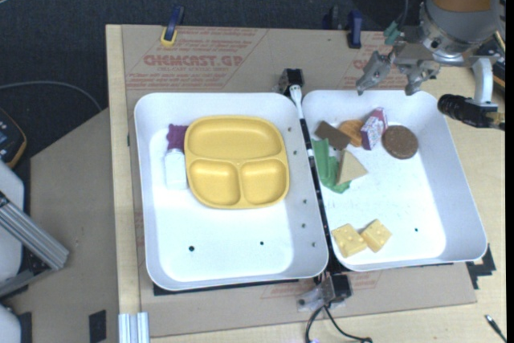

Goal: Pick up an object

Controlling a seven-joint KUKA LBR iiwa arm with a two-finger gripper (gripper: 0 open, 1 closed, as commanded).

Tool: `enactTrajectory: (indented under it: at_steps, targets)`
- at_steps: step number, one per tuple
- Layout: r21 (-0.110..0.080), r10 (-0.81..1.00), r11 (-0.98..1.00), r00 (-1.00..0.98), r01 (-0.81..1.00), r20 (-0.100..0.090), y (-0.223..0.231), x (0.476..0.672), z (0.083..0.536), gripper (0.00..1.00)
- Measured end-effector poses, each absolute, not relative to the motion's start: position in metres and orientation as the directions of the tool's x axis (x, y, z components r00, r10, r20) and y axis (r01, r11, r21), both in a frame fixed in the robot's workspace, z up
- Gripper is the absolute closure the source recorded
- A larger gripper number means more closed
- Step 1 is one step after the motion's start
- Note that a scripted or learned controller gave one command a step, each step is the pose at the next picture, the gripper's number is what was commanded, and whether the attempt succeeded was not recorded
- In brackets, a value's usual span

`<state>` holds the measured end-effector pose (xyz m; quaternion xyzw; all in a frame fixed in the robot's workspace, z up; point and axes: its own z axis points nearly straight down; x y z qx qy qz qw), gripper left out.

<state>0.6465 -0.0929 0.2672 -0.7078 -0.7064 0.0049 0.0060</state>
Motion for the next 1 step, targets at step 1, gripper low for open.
enactTrajectory:
  at_steps: [1]
  targets:
    - [-0.002,1.000,0.000,0.000,1.000,0.000,-0.0928,0.6485,0.2751,0.00]
